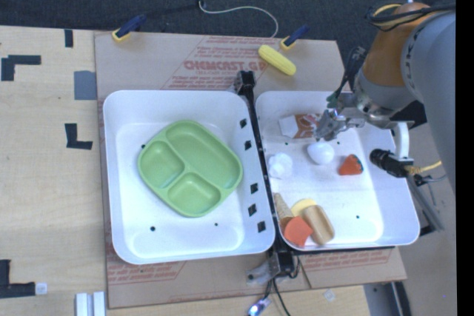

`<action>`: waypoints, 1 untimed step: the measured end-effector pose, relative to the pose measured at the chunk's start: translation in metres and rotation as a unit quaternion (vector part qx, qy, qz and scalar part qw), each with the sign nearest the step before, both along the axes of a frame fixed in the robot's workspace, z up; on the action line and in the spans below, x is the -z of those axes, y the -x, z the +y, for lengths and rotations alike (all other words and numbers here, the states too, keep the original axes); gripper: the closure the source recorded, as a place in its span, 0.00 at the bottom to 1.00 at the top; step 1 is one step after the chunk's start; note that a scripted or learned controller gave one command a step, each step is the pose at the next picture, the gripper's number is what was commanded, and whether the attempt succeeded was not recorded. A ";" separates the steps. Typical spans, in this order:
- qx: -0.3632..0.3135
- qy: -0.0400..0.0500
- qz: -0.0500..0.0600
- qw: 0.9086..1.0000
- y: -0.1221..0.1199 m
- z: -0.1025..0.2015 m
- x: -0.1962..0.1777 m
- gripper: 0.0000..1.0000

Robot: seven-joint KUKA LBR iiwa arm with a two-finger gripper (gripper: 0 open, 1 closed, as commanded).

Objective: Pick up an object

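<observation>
My gripper [326,131] hangs low over the back of the right bin [385,222], just above a white round object [321,153]. A brown and white packet [300,125] lies just to its left. An orange-red piece [350,166] sits to the right of the white object. A clear crumpled piece [281,165] lies near the bin's left wall. At the front of the bin are an ice-cream cone with a red top [293,224] and a tan hot-dog bun [318,222]. Nothing is visible between the fingers.
The left bin [126,233] holds a green divided plate [190,167]. A yellow corn cob [277,60] lies on the cardboard behind the bins. Blue and yellow clamps [129,27] hold the cardboard. A cable crosses the dark floor at the back.
</observation>
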State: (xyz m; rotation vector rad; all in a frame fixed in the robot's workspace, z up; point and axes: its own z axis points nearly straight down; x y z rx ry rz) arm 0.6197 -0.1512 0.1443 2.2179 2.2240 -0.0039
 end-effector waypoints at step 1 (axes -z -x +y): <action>0.003 0.000 0.000 1.000 -0.031 -0.076 0.064 1.00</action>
